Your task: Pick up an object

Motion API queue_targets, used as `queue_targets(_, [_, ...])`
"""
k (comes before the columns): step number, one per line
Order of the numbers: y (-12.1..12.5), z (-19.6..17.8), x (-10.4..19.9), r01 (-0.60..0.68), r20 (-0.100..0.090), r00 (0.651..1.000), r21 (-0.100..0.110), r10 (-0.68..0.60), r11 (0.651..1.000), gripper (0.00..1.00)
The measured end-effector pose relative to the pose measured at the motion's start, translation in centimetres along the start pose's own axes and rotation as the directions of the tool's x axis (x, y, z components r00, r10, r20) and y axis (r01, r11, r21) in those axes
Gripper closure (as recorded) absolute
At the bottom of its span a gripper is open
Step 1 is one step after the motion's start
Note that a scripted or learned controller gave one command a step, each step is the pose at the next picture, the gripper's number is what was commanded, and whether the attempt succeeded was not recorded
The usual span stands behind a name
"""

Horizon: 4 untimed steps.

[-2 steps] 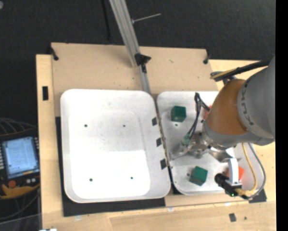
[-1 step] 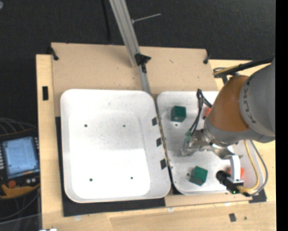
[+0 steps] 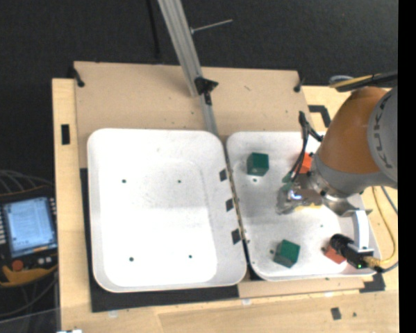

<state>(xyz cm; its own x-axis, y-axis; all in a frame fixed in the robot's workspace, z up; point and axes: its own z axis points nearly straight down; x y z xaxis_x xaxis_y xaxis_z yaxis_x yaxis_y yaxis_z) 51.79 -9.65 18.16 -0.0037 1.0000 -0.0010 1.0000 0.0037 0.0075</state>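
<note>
Left of the metal gripper (image 3: 289, 201) lies the shallow white left bin (image 3: 152, 207). The gripper, its state impossible to tell, hangs between an upper small green cube (image 3: 258, 163) up-left and a lower small green cube (image 3: 287, 252) just below. Dropping straight down would likely catch neither.

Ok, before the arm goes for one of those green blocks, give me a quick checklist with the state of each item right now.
1. Blocks in the right bin: ok, upper block and lower block both lie there.
2. Pincer over that bin: ok, it sits between the two blocks.
3. Pincer lined up on a block: not ok, it is off to the side of both.
4. Blocks apart from each other: ok, well separated.
5. Pincer carrying nothing: cannot tell, too blurred.
</note>
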Motion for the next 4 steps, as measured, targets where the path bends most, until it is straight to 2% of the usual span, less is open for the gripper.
queue_targets(1, [0.2,-3.3,-0.1,-0.001,-0.001,1.000,0.002,0.001,1.000,1.00])
queue_targets(2, [0.8,-3.1,5.0,0.004,-0.002,1.000,0.005,-0.004,1.000,1.00])
queue_targets(4, [1.0,-5.0,15.6,0.000,-0.002,1.000,0.007,0.000,1.000,1.00])
